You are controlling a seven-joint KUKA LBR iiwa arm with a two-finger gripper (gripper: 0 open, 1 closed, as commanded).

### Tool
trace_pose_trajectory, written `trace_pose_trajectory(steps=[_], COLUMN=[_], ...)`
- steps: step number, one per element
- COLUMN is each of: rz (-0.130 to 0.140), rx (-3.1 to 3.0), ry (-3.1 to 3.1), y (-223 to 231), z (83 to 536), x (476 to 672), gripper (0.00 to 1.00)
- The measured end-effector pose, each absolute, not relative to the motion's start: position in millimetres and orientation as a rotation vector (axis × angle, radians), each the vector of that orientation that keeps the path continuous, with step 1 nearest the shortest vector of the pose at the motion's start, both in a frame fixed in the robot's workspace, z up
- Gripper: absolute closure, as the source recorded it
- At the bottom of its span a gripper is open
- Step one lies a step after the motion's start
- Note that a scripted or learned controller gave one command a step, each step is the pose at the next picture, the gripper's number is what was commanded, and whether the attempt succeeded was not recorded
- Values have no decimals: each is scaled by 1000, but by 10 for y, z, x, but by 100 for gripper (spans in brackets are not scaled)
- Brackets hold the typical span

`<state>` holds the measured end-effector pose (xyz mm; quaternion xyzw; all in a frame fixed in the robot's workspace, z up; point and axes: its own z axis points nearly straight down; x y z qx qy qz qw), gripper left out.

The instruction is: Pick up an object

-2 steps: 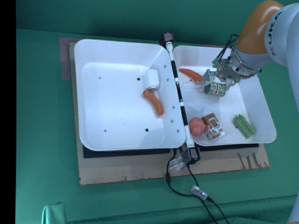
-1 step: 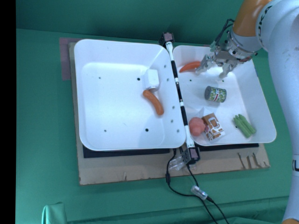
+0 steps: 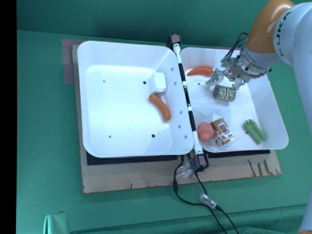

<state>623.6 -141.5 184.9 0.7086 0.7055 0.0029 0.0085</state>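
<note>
Gripper (image 3: 226, 80): spread apart, nothing inside, just above the can to grab it.
Can (image 3: 224, 92): lying sideways, far in right bin (image 3: 273, 126).
Red pepper (image 3: 200, 70): left, near.

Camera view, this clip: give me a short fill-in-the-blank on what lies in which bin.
1. The sausage lies in the ____ bin.
2. The small can lies on its side just below the ____.
3. The green beans lie in the ____ bin.
4. Beside the pink ball lies a small ____.

Missing: left; pincer; right; carton
</note>
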Motion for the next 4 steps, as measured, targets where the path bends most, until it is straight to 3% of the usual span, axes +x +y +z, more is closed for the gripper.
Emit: trace_pose_trajectory(steps=[1,2,3,4], rz=[13,-3,-3,9], rx=[2215,2222,2222,2212], ry=[2196,2212,2212,2202], y=[-1429,-1795,-1795,-1522], z=[1957,1865,1864,1855], x=[6258,6786,6786,6129], gripper=[100,100,0,0])
